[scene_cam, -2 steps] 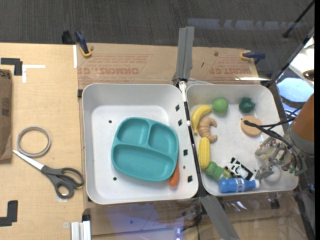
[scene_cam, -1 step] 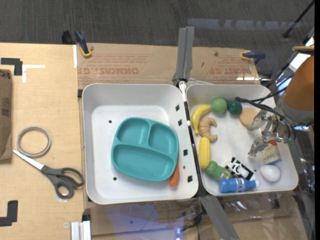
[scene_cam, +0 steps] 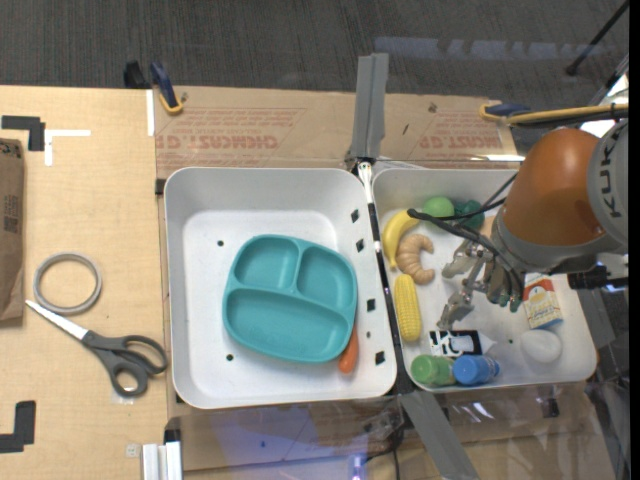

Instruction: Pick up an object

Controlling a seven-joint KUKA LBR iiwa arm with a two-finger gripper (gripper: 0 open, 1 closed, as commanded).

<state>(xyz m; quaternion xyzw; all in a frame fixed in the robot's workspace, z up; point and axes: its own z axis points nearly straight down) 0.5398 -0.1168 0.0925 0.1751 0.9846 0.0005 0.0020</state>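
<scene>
Gleaming teal sectioned plastic tray [scene_cam: 290, 298]

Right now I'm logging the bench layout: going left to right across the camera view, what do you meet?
Tape roll → scissors → teal divided plate → carrot → corn cob → gripper → white egg-like object.
</scene>
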